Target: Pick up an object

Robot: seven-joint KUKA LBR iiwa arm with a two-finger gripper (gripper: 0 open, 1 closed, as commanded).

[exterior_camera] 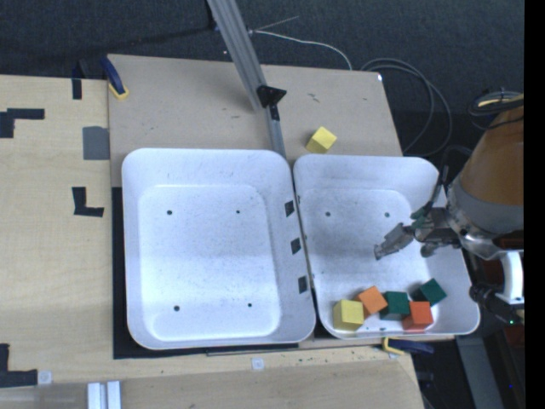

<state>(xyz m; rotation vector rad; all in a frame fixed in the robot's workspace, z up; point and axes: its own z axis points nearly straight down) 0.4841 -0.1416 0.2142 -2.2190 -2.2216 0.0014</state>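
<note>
While the grey two-finger gripper (393,244) hangs over the bare floor of the right shallow white bin (358,181), we log this as the approach step: nothing picked yet. We see the tool as dark prongs reaching left from the wrist at the right side, with nothing between them; whether they stand wide or narrow we cannot tell, too dark and small.

Candidates sit in a cluster along the near wall of the right bin, lower right of the gripper and apart from it: a yellow cube (348,313), an orange cube (372,299) touching or just beside it, a dark green cube (397,303), a red-orange cube (420,314) and another dark green block (433,291) at the right end. They are packed close, several touching. A second small yellow cube (322,139) lies on the brown bench board (187,100) beyond the bins, outside both. We note nothing loose in the left shallow white bin (204,237).

Next move, as we judge it: shift toward the near wall, centre over one block at the cluster's edge, likely the yellow cube on the left end, since its left side is free, then descend. Risk: fingers catching a neighbour or the bin wall.
</note>
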